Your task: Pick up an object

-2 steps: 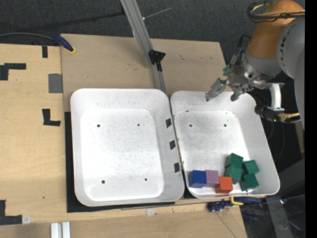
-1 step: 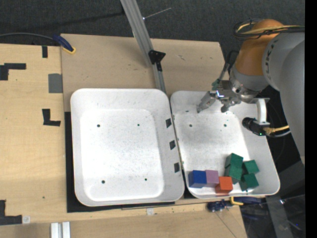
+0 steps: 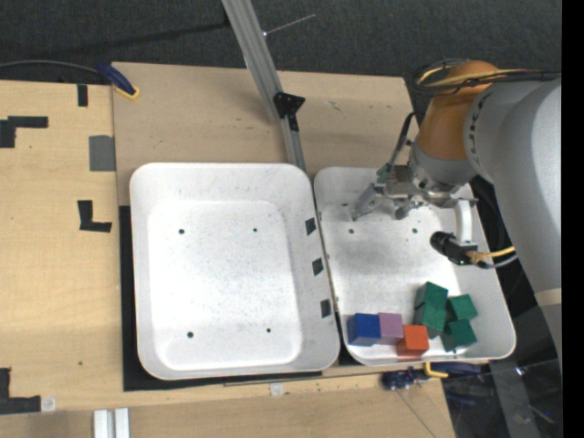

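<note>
Small blocks lie in the near corner of the right bin (image 3: 379,267): a blue block (image 3: 365,328), a pale purple block (image 3: 391,324), an orange block (image 3: 415,338) and three green blocks (image 3: 447,316) clustered at the right. My gripper (image 3: 378,211) hovers over the far end of this bin, well away from the blocks. Its two fingers are spread open and nothing sits between them.
The left bin (image 3: 219,263) lies beside the right one. A slanted metal pole (image 3: 260,53) rises behind the bins. A black cable connector (image 3: 452,246) hangs from the arm over the right bin's far right side.
</note>
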You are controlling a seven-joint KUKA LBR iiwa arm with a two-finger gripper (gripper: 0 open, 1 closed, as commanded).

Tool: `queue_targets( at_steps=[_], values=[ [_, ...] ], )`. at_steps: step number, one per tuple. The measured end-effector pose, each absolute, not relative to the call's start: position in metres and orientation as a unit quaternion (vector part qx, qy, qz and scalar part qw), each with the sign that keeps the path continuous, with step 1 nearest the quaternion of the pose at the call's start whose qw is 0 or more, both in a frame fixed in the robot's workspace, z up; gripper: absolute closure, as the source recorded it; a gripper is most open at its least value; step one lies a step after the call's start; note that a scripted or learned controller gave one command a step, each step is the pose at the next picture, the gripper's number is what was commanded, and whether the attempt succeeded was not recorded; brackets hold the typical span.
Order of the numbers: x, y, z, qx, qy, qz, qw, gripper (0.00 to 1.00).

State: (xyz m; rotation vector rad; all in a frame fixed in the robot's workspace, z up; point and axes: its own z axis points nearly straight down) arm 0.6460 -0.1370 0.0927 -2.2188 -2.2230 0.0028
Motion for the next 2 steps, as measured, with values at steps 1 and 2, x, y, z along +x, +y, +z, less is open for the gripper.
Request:
queue_targets(
  at_steps=[1,2],
  values=[
    [0.646,-0.136,0.103,-0.706,-0.708,0.0005,0.001,1.00],
    [0.653,-0.136,0.165,-0.707,-0.708,-0.0013,-0.002,1.00]
  ],
)
